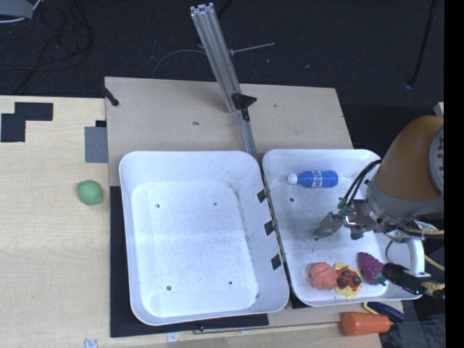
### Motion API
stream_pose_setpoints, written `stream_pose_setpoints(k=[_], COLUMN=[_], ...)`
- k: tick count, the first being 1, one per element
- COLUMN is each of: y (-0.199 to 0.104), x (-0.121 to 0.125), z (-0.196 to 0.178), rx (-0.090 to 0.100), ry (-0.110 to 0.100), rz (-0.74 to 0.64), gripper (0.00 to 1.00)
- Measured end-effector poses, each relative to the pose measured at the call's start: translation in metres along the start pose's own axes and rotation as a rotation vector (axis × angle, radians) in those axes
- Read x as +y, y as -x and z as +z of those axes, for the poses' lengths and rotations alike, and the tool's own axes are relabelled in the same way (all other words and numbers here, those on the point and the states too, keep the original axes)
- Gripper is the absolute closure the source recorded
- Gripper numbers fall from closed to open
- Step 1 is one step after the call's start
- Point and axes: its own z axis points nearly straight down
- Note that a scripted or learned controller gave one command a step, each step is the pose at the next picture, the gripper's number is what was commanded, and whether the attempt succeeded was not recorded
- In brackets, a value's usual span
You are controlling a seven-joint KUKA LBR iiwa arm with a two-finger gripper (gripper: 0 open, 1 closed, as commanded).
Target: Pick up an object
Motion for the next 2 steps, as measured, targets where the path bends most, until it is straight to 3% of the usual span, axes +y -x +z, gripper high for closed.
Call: stream_pose_setpoints(k=[1, 2], y=[0.000, 0.001], x=[0.001, 0.001], z=[0.049, 0.037], rx=[-0.001, -0.002], ry=[0.007, 0.009], rz=[0.000, 0.002], gripper=[0.00, 1.00])
